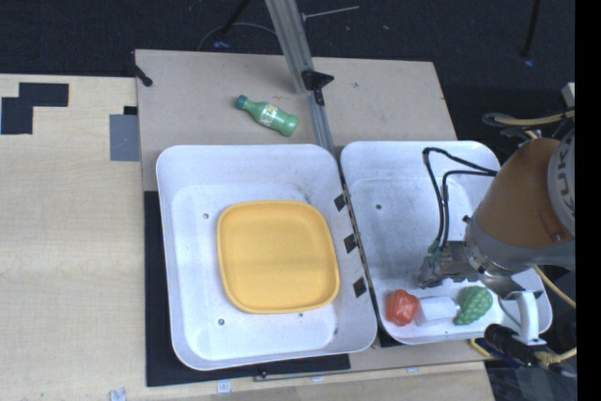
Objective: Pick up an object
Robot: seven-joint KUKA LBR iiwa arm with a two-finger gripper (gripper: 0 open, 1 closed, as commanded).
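Note:
In the right bin (394, 174), near its front edge, lie a red round object (401, 307), a small white piece (436, 310) and a knobbly green object (474, 304), all in a row. My gripper (435, 274) hangs low over the bin just behind them, above the gap between the red and the white one. The grey and orange arm (526, 202) reaches in from the right and hides the bin's right side. Nothing shows in the gripper's grasp.
The left bin (188, 174) holds a yellow square plate (278, 255). A green bottle (267, 115) lies on the bench behind the bins. A metal rail (291, 19) slants up from between the bins. Black cables (441, 174) loop over the right bin.

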